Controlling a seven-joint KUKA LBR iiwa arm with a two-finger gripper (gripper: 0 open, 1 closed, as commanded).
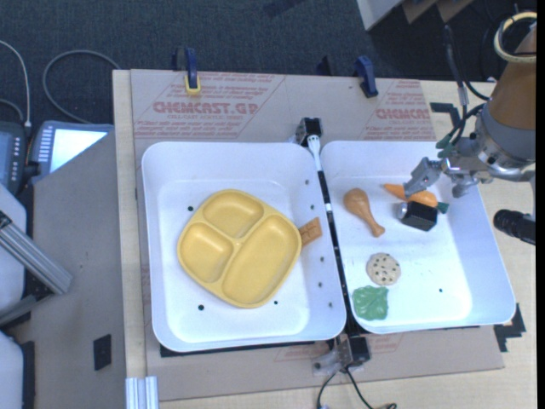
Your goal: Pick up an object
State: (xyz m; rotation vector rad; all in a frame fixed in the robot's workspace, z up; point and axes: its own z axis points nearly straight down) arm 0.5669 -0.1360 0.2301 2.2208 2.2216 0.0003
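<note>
Over the right bin: gripper (423,204) low among the toys, fingers dark and bunched; how far apart they stand cannot be told, nor whether anything is between them.
Likely target: orange carrot (394,191), lying partly under the gripper at the bin's far side.
Close by: drumstick (364,210) just to its left; cookie (383,268) and green leaf (370,302) nearer the front rim.
Right bin (477,288): white, shallow, the arm reaching in from the right.
Left bin (162,228): holds a yellow divided plate (239,247) with a small brown piece (309,231) at its edge.
Risk: a slim, tapered carrot may squirt sideways or tip out on closing, if the grip lands off-centre.
</note>
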